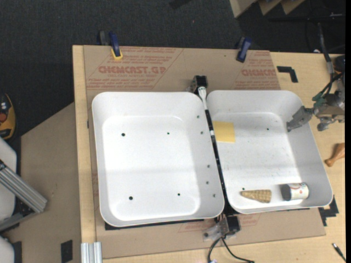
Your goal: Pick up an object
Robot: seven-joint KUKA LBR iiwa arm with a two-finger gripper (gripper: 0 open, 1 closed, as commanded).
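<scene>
Two shallow white bins are seen side by side on the bench (164,64), their inner rims touching along a dark seam. The left bin (109,114) offers a wide, flat floor marked by a few small dark holes. In the right bin (307,147) three things are found. A flat yellow square (225,132), like a thin sponge or pad, lies just beside the inner rim in the bin's upper left part, so little room is left on its left side while open floor spreads to its right and below. A tan, ridged cone-shaped piece (256,195) lies on its side near the lower rim, its tip pointing left. Just to its right, apart from it, a small white cylinder with a dark end (294,191) lies close against the lower right corner wall. The middle of the right bin's floor is left free.

The gripper (299,119) is seen at the right bin's right rim, near the upper corner, well apart from all three things; nothing is seen between its fingers, and whether they are spread or closed cannot be told.
</scene>
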